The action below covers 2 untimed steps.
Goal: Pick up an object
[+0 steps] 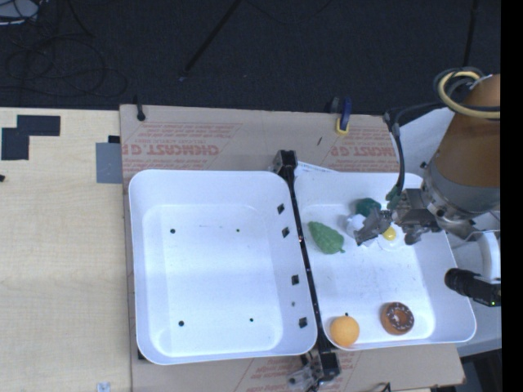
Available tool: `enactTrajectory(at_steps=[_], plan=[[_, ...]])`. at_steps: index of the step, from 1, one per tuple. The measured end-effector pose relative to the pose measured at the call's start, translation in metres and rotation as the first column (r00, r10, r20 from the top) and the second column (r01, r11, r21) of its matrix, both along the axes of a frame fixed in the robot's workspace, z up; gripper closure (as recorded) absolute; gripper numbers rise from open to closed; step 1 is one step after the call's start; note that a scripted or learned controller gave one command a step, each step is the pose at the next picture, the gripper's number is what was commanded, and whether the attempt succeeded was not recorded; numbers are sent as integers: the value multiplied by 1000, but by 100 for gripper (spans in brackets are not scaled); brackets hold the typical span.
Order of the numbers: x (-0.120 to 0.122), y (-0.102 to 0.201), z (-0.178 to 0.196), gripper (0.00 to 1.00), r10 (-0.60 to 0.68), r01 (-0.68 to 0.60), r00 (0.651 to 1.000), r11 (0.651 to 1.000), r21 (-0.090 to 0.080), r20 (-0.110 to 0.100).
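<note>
**Even overhead light, soft focus, bright white bins**

The light falls from above and is fairly even, with the two shallow white plastic bins (212, 211) as the brightest surfaces; their floors wash pale, nearly overexposed. Faint blue-grey shading runs along the inner walls of the left bin. The dark carpeted floor (245, 39) at the top stays dim, with cables barely legible. The pale wooden bench top (57, 260) is evenly lit, without glare. Small items in the right bin cast short, soft shadows. Overall sharpness is modest: edges look slightly smeared and fine detail is grainy.
</note>
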<state>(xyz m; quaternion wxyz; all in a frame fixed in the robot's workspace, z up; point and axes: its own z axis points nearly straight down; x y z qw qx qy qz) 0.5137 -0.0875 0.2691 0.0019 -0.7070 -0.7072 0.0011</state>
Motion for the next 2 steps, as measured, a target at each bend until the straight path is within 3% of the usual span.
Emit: enactTrajectory(at_steps=[1, 2], plan=[[-13, -75, -81, 0, -6, 6, 1000, 1000, 0, -5], [1, -129, 37, 0, -3, 3, 1000, 1000, -7, 14]])
